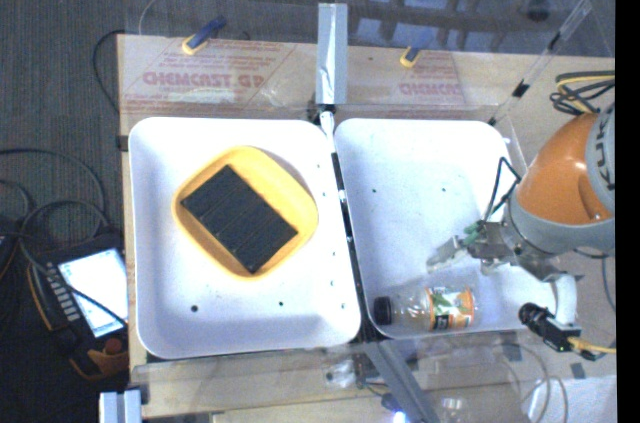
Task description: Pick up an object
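A clear plastic bottle (432, 308) with an orange label and a black cap lies on its side along the front wall of the right bin (410, 181). My gripper (452, 253) hangs over the right bin's front right part, just behind the bottle and apart from it. Nothing shows in its grasp. In the left bin (150, 241) sits a yellow dish (295, 196) with a flat black ribbed pad (240, 218) lying in it.
The arm's orange band (565, 176) and grey wrist reach in over the right bin's right wall. A ridge (340, 201) divides the two bins. Cables and a device (85, 286) lie on the floor to the left.
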{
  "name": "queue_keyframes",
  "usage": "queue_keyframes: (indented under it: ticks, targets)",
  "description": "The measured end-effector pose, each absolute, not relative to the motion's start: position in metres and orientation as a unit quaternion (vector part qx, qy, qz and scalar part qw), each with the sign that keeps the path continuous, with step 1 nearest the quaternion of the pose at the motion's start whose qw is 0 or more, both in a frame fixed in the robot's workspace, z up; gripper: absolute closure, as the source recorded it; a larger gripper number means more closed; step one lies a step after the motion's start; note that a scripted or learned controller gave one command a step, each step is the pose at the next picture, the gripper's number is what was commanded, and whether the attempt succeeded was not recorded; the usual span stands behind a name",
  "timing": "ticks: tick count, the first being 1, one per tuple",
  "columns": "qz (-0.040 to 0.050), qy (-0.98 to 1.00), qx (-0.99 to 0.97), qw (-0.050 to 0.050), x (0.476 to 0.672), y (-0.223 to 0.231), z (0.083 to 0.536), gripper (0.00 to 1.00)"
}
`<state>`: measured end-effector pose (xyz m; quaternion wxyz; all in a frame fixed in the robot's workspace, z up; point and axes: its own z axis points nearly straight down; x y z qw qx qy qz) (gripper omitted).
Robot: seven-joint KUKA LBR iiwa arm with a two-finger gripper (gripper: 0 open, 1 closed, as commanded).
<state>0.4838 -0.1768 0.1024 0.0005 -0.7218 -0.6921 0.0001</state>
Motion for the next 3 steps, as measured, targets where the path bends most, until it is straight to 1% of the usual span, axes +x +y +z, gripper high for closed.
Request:
queue_keyframes:
  ticks: [1,2,3]
  targets:
    - [-0.0009,-0.745,-0.667,-0.01,0.487,-0.156,0.092,0.0]
    - [-0.0065,-0.622,-0.783,0.0,0.515,-0.203,0.092,0.0]
    - [-0.0041,-0.679,-0.734,-0.011,0.49,-0.165,0.092,0.0]
